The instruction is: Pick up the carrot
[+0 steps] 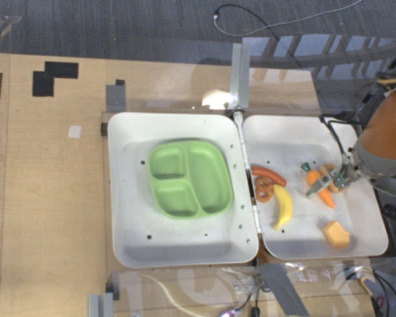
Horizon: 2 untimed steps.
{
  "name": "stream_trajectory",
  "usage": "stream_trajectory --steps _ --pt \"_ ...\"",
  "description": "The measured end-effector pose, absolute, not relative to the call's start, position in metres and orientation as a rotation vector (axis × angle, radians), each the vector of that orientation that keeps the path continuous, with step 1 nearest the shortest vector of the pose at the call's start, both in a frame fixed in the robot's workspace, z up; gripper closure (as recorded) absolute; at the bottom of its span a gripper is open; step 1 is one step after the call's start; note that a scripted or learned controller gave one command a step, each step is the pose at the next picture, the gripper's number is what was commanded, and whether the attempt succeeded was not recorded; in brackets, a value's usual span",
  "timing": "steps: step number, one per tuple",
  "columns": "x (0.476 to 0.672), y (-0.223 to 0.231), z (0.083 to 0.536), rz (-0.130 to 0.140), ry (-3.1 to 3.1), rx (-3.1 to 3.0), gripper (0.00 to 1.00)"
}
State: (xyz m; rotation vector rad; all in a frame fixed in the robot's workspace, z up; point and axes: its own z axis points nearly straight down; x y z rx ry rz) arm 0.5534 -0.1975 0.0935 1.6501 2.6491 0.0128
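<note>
The arm [386, 134] comes in from the right, its orange band showing above the wrist, and its gripper [325, 185] is down in the right bin [287, 132]. The carrot [321, 188] lies in the right half of that bin, orange with a green top at its far-left end, its tip pointing toward the near right. The metal fingers [315, 189] lie right against the carrot, one grey finger crossing over its body — whether they are spread, pressed together or actually pinching the carrot cannot be told from this slanted view. Left of the carrot, near the wall between the bins, a banana [283, 207] lies beside a red sausage [268, 175] and a brown pretzel [263, 191]. A yellow-orange block [336, 234] sits in the near right part of the same bin. In the left bin [129, 144] rests a green divided plate [188, 179] with three compartments.
</note>
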Motion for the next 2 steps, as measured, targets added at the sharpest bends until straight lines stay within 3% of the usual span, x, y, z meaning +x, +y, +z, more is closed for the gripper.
stream_trajectory --steps 1,2 --pt "0.558 -0.199 0.109 0.016 2.632 1.644 1.00" --pt "0.599 -0.156 0.180 0.005 2.618 1.725 1.00"
